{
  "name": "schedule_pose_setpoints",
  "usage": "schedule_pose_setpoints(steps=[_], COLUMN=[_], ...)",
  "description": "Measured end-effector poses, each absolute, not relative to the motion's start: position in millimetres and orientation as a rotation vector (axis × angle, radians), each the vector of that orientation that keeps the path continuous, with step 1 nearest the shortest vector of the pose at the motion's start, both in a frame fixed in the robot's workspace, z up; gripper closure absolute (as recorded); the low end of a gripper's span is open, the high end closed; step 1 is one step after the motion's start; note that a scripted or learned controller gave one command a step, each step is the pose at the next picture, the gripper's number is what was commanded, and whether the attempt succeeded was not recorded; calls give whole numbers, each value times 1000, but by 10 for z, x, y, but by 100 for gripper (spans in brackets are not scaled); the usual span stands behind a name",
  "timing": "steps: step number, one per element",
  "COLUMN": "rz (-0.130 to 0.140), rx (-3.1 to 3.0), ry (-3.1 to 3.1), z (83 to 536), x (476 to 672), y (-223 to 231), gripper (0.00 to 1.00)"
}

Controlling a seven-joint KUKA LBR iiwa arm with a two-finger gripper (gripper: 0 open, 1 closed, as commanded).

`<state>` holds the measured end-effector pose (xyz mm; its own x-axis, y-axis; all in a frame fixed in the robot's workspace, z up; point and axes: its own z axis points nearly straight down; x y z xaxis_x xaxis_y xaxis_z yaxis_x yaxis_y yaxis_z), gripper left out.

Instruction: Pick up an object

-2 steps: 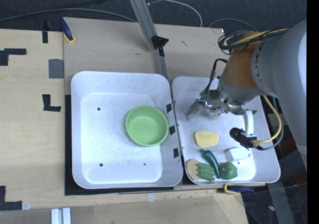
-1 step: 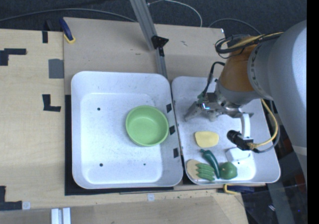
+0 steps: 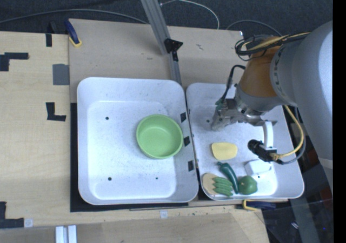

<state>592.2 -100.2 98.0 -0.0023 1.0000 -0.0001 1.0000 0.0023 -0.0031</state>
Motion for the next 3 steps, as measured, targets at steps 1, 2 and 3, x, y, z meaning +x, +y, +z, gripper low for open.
schedule_pose_setpoints(steps=[1,2,3], rz=[-4,-3,-4], rx=[-2224,-2222,-2223], ry=[-2225,-2225,-2226], z=[1583,2013,2544], x=[5937,5933,5945], y=[-1075,-1113,-1112], gripper=[100,100,100])
